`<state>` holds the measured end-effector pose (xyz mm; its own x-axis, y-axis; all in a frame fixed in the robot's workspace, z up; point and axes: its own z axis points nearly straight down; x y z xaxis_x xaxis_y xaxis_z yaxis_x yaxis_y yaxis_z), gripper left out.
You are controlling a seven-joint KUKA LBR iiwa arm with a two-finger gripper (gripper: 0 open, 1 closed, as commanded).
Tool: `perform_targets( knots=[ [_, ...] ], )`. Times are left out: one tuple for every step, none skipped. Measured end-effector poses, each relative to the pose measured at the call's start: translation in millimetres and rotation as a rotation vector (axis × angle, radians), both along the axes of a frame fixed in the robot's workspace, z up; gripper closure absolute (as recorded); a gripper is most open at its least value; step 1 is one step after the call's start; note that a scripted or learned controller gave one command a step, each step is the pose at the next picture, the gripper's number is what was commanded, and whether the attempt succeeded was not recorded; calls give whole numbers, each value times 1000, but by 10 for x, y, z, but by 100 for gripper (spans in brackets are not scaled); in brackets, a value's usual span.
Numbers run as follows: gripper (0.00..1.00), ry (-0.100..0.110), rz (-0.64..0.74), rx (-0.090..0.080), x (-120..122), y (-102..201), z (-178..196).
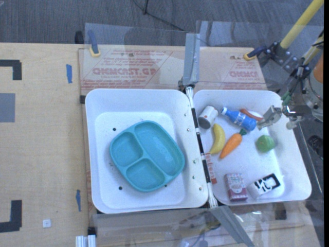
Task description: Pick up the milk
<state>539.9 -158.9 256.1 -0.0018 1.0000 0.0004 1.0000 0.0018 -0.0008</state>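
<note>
Nearest the camera, in the right bin's [303, 181] near corner: milk [267, 184], a white carton with black markings, lying just right of a red box [235, 185]. Tool [275, 115] sits at the far right, near a bottle [239, 118], well apart from the milk; opening cannot be determined, nothing seen held. Advised: travel nearward, descend centred on the carton, clear of box and wall.

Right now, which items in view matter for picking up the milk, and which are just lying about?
Job: milk carton; gripper; right bin.

Lying about: teal plate; banana; carrot; blue bottle; green ball; red box; white cup.
</note>
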Motion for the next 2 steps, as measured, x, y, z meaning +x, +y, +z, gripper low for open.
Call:
perform_targets(
  knots=[
    [0, -3, -11, -1, -265, -422, -1618],
    [0, -10, 33, -5, -15, -284, -1681]
  ],
)
